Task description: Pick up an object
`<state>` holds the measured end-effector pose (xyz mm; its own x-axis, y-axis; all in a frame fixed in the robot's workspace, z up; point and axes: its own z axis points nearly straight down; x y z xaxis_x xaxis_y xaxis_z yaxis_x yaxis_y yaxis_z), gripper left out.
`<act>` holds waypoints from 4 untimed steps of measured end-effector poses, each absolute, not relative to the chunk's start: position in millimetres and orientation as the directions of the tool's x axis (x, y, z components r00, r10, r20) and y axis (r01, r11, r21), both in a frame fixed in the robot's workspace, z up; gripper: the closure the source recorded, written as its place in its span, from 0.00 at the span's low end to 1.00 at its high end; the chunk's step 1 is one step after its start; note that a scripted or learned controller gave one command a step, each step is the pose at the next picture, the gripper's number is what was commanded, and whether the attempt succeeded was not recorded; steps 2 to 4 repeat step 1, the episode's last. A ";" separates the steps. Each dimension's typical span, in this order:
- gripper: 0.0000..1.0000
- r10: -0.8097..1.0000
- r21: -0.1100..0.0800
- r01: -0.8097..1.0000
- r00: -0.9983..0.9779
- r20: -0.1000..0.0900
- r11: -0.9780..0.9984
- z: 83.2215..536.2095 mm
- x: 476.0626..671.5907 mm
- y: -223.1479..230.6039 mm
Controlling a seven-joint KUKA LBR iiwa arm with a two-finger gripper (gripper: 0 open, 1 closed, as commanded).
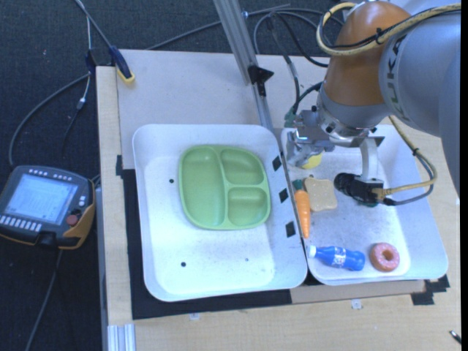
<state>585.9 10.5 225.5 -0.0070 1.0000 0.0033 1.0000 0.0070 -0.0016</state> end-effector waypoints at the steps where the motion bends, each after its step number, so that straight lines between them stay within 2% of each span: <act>1: 1.00 1.000 -0.004 1.000 -0.007 0.003 0.007 215.2 579.7 66.1; 4: 1.00 1.000 -0.004 1.000 -0.007 0.003 0.007 215.2 579.7 66.1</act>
